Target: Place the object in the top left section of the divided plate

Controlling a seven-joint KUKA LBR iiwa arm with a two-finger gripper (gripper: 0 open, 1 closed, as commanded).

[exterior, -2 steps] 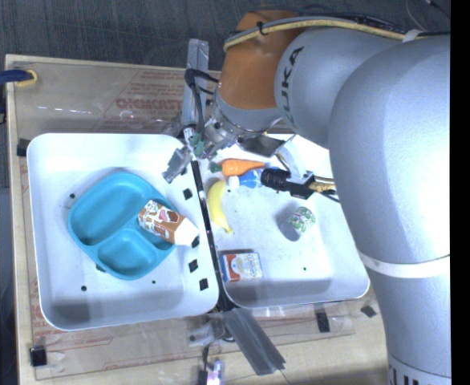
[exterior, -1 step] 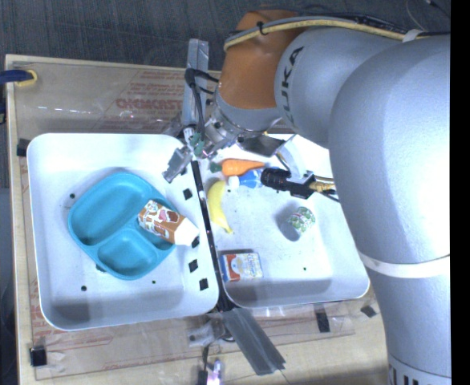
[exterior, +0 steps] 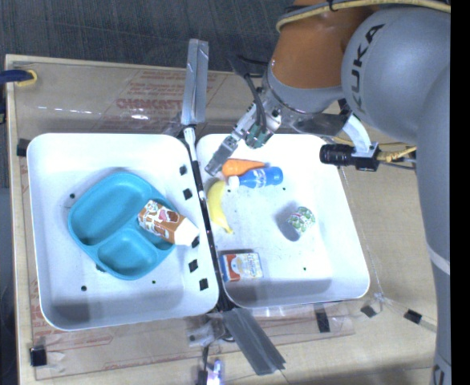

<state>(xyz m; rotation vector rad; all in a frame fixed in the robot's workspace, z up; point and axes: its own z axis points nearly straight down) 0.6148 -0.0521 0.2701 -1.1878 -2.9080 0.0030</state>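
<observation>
From my station I read this as a task barely begun or perhaps mid-attempt: the blue divided plate [exterior: 111, 223] sits in the left bin [exterior: 50, 215], and a small carton [exterior: 167, 223] lies tilted across the plate's right edge, partly on the rim and partly over the bin floor, not settled in any section. Which object the task means I cannot say for sure; if it is that carton, it is at the plate but not yet in the top left section, whose blue floor looks bare. The gripper [exterior: 223, 155] hangs over the upper left corner of the right bin [exterior: 339, 215], close to the wall between the two bins, and I see nothing between its fingers; the view is too slanted and dark there for me to tell whether they are spread or pressed together. Just below and right of the jaws lie an orange carrot [exterior: 245, 167] and a blue and white bottle [exterior: 263, 176], touching each other; directly below the jaws is a banana [exterior: 217, 207]. The carton on the plate lies below and to the left of the jaws, across the dividing wall. Farther off from the jaws, down and right, sit a green-patterned round thing [exterior: 299, 220] and a red-labelled box [exterior: 241, 265].
</observation>
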